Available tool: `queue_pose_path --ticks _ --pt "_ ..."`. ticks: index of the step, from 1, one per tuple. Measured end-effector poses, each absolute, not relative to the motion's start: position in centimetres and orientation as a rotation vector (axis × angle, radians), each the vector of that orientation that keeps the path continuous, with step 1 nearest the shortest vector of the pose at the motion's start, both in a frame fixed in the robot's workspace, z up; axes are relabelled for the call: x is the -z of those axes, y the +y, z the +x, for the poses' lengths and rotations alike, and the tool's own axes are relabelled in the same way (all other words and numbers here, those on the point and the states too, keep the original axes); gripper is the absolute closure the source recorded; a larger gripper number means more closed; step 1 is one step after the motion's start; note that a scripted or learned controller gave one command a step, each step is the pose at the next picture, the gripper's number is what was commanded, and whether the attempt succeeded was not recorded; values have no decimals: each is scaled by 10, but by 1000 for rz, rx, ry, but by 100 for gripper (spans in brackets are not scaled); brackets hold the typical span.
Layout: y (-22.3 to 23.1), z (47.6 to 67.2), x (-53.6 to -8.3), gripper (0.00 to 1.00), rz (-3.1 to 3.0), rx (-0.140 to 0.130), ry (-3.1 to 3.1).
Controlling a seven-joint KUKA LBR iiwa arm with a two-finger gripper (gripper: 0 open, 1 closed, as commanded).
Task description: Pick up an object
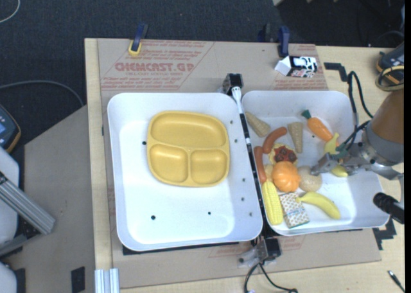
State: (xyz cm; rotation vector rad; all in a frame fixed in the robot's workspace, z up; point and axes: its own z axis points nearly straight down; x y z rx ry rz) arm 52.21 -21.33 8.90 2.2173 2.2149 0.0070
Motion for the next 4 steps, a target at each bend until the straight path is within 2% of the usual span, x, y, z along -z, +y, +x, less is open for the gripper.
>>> queue_pose_path --ticks 1,3,4 --pt "-214 522 -100 100 2214 -7 2212" --pt "-225 533 -224 100 2214 -5 2215" --pt "-225 534 -225 100 2218 -1 2219"
